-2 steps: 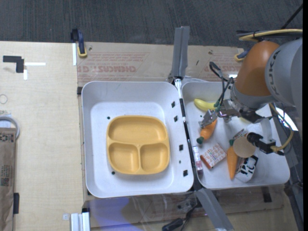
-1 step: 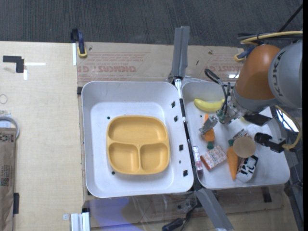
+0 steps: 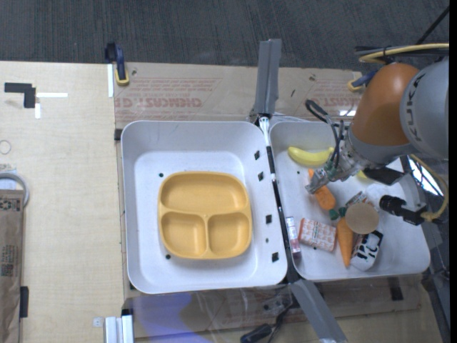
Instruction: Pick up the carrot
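Note:
In the right bin (image 3: 400, 266), a long tapered orange carrot (image 3: 345, 243) lies near the front, pointing toward the front wall. A shorter orange piece (image 3: 327, 199) with a bit of green at its lower end lies just behind it. My gripper (image 3: 316, 184) hangs over the upper left end of that shorter piece, touching it or just above it. The carrot sits well clear of the gripper, lower and to the right. The wrist hides the gripper's tips.
A yellow banana (image 3: 308, 155) lies behind the gripper. A brown disc (image 3: 362, 217), a small pink-and-white box (image 3: 317, 234) and a black-and-white item (image 3: 367, 250) crowd the carrot. The left bin (image 3: 139, 213) holds a yellow divided plate (image 3: 206, 189).

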Controlling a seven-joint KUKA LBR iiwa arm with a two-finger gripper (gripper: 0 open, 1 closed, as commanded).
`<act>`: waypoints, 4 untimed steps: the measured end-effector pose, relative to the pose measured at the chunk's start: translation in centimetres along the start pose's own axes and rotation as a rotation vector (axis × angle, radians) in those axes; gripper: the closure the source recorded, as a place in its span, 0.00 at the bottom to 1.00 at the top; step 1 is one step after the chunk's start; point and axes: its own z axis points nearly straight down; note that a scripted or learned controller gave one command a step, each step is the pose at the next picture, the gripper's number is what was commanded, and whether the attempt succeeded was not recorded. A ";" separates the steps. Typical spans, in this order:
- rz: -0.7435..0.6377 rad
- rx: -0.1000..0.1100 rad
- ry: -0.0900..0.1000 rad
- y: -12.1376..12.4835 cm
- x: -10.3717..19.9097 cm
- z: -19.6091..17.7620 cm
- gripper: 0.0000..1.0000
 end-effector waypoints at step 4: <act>0.105 0.000 -0.001 1.4 -6.5 -1.6 1.00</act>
